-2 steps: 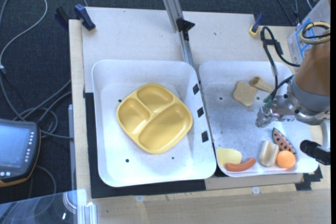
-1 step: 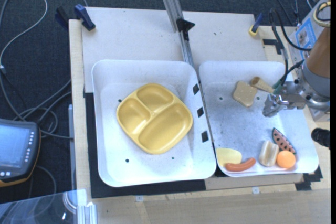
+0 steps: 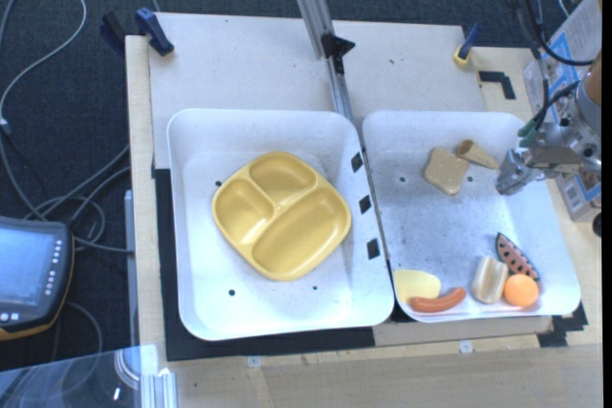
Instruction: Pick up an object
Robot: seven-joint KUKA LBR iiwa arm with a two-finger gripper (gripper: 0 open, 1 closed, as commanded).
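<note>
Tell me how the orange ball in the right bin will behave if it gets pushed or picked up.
The orange ball looks round and smooth, so it will probably roll when nudged and may slip from a pinch. It sits in the bin's near corner against the bun and close to the bin wall, which would likely stop it rolling far. It seems small, so probably light.

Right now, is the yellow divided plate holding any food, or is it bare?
Bare. The yellow divided plate sits right side up in the left bin, with plain yellow in all three compartments; the toy food lies in the right bin.
</note>
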